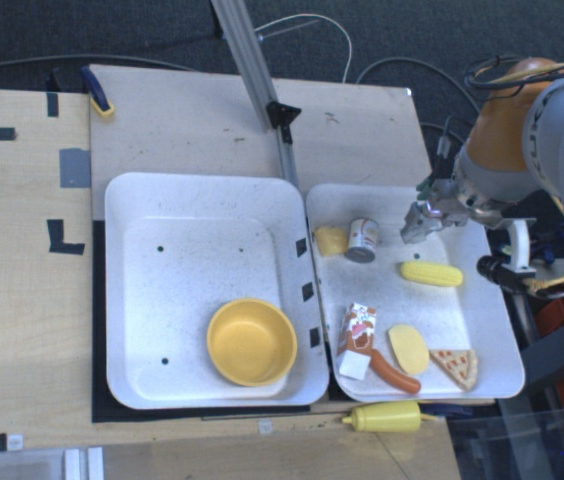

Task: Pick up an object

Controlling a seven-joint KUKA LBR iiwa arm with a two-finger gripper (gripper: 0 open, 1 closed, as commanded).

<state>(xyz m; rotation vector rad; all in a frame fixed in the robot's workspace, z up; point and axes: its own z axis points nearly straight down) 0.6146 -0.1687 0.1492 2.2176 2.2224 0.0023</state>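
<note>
My gripper hangs over the upper right part of the right bin, with nothing visible between its fingers. Just below it lies a yellow corn cob. To its left a small tin can lies on its side beside a yellow chunk. Lower in the same bin are a snack packet, a sausage, a pale yellow oval piece and a pizza slice. A yellow bowl sits in the left bin.
A yellow mustard bottle lies on the bench in front of the right bin. A grey metal pole rises behind the bins. A blue and yellow clamp rests at the board's far left corner.
</note>
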